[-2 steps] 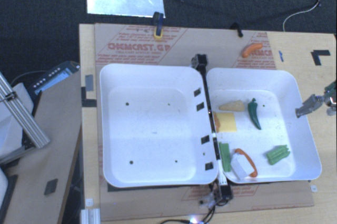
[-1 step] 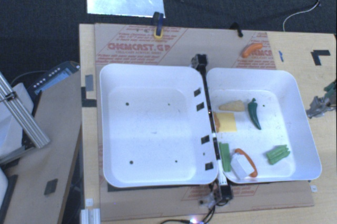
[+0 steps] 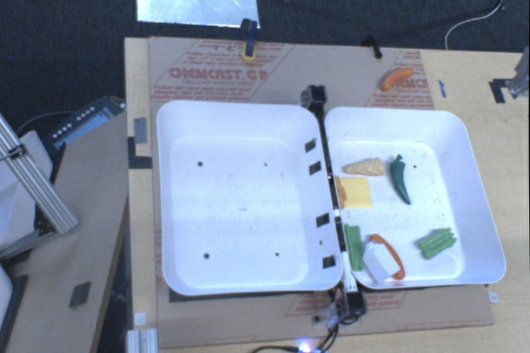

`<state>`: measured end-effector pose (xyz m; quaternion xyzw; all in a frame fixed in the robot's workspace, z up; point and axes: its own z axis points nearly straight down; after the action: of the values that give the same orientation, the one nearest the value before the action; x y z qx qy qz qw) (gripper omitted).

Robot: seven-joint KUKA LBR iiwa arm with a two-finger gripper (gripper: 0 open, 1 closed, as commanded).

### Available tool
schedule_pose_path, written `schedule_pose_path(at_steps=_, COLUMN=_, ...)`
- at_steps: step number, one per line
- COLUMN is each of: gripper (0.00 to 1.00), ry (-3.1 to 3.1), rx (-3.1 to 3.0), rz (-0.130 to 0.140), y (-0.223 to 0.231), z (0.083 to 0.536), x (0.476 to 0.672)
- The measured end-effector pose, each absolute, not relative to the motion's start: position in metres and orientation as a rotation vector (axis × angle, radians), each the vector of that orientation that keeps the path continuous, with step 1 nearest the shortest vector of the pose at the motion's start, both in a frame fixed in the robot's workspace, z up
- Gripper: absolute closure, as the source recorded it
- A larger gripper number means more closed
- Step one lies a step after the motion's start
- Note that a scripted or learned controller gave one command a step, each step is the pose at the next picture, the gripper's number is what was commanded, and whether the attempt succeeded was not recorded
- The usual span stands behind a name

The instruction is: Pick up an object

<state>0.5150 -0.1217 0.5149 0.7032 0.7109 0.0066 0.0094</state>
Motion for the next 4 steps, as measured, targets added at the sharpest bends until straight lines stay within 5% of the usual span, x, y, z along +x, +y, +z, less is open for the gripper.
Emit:
schedule_pose_path(at_steps=1, gripper=1.0, ry=2.214, rx=2.218, rz=0.002, y=-0.189, z=0.529, x=0.541)
schedule_pose_path(at_steps=2, gripper=1.0, ry=2.238, rx=2.222, rz=-0.009, y=-0.117, z=0.343, x=0.509)
schedule_pose_path(at_steps=3, gripper=1.0, ry=2.228, rx=2.211, rz=0.003, y=-0.102, z=0.315, x=0.582)
schedule_pose_path(at_steps=4, gripper=1.0, ry=2.22, rx=2.202, rz=0.017, y=-0.083, z=0.432, x=0.638)
